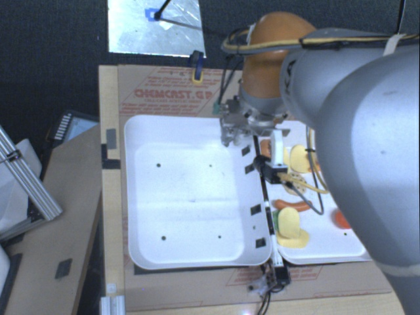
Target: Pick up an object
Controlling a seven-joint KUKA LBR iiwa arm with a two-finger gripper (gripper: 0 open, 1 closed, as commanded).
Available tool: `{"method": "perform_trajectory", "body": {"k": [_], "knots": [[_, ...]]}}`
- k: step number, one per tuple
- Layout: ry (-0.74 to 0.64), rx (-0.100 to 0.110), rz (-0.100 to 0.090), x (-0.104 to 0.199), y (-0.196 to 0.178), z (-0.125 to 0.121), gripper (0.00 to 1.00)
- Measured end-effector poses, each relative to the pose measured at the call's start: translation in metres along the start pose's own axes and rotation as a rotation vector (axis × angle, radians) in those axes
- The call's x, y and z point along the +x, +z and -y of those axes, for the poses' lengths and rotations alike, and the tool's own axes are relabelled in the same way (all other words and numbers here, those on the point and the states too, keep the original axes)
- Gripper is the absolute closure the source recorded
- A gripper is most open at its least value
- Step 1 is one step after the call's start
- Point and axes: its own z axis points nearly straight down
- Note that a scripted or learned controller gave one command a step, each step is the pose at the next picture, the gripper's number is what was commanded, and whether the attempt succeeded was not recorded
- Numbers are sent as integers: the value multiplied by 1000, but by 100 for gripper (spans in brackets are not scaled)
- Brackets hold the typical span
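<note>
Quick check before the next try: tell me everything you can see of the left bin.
The left bin is a shallow white tray, plastic by its look, with rounded corners and a raised rim. Its floor shows a few small dark dots. It lies flat on a cardboard sheet printed with red lettering, its right edge against the right bin, with small black clips along the seam. The gripper hangs over its upper right corner, under the arm's orange band.
</note>
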Motion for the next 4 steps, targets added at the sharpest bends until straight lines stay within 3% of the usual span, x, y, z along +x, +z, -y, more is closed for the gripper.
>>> {"method": "perform_trajectory", "body": {"k": [1, 2, 3, 4], "knots": [[1, 1, 0, 28, 1, 23, 100], [-2, -3, -3, 81, -3, 15, 100], [1, -3, -2, 105, -19, 9, 100], [0, -7, -3, 142, -74, -6, 100]]}}
